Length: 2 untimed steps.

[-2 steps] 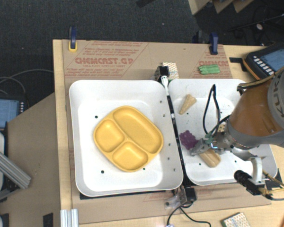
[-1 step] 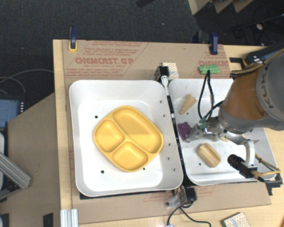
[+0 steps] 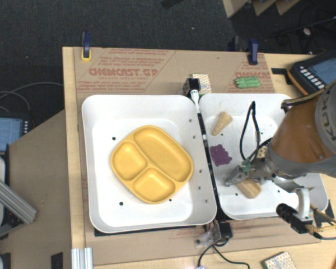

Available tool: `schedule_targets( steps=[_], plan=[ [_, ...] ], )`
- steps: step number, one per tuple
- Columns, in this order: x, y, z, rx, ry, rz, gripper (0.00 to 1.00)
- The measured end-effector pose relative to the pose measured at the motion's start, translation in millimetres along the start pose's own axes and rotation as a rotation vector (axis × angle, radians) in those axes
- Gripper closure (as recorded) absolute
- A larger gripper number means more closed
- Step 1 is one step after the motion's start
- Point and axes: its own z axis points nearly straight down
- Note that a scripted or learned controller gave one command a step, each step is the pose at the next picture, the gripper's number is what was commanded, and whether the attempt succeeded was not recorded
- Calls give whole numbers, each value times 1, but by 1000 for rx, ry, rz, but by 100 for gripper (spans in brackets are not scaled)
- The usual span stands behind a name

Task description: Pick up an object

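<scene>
Because our gripper sits low in the right bin, at 9 o'clock of the tan block, we judge a grasp underway, though whether our fingers are spread we cannot tell.

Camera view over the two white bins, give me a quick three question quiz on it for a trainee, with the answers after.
1. True or false: the yellow three-compartment plastic tray lies in the left white bin.
2. Which bin holds the purple flat piece: A left, B right?
3. Fill in: the tan wedge-shaped block lies nearer the ____ edge of the right white bin than the purple piece does.

Key: 1 true. 2 B. 3 far.
</scene>
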Motion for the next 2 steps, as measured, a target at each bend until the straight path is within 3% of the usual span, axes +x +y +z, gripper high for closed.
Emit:
schedule_targets(
  steps=[1, 2],
  plan=[
    [0, 3, -11, -9, -4, -1, 100],
    [61, 69, -107, -20, -2, -11, 100]
  ],
)
